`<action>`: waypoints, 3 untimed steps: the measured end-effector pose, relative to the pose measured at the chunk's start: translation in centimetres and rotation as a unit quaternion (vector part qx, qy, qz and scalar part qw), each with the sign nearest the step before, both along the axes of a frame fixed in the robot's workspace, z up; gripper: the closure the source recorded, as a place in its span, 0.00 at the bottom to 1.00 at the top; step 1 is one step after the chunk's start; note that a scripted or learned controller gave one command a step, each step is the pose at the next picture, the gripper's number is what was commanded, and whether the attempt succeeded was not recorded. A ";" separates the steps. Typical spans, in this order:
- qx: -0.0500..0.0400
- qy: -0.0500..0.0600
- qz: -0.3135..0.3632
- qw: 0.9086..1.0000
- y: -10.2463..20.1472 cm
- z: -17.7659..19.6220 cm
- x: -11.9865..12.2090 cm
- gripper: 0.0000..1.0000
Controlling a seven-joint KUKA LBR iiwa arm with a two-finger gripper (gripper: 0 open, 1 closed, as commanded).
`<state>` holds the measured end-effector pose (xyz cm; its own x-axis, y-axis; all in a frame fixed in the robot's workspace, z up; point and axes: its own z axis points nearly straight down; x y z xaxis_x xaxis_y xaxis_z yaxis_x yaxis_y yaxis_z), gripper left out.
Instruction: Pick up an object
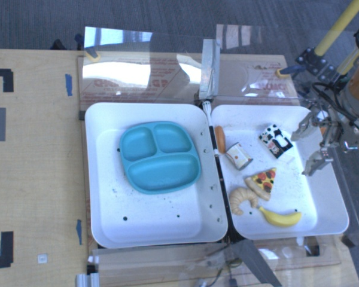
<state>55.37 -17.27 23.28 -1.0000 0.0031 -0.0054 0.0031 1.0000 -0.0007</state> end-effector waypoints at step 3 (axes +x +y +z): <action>0.003 -0.002 -0.343 0.939 9.3 -4.5 3.7 1.00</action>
<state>59.05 -7.95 18.75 -0.7628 0.6466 -0.0075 0.6466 0.7628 0.0067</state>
